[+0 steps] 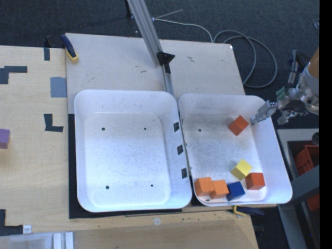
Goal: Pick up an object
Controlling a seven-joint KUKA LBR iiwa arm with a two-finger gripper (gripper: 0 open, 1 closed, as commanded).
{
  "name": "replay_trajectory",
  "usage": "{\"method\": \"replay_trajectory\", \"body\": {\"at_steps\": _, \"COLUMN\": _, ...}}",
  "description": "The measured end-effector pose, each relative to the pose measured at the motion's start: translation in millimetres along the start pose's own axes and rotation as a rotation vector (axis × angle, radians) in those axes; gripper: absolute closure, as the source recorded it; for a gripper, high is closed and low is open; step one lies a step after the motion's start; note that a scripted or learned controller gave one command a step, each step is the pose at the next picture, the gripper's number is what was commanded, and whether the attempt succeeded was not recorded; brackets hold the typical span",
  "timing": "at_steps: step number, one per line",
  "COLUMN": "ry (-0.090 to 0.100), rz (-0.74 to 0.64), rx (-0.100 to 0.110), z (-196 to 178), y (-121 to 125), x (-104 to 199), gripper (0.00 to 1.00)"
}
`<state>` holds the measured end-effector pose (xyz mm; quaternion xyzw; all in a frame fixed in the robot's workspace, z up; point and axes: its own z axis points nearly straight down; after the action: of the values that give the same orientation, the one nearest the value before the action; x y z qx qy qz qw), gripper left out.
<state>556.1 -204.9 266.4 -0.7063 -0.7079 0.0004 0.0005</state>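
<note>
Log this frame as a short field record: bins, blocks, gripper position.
left bin: white, no blocks in it
right bin: white, holds all six blocks
lone block: orange block, near the far right side
front cluster: two orange blocks, blue block, yellow block, red-orange block
gripper: at the right bin's far right rim, beside the lone orange block, nothing seen held
task state: no block lifted yet
</note>
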Motion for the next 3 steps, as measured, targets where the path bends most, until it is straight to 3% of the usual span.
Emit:
{"method": "replay_trajectory", "body": {"at_steps": 1, "ry": 0.000, "rz": 0.001, "rx": 0.000, "z": 145, "y": 3, "x": -4, "gripper": 0.00}}
{"method": "replay_trajectory", "body": {"at_steps": 2, "ry": 0.003, "rz": 0.002, "rx": 0.007, "z": 177, "y": -58, "x": 32, "gripper": 0.00}}
{"method": "replay_trajectory", "body": {"at_steps": 3, "ry": 0.001, "rz": 0.001, "rx": 0.003, "z": 165, "y": -56, "x": 31, "gripper": 1.00}}
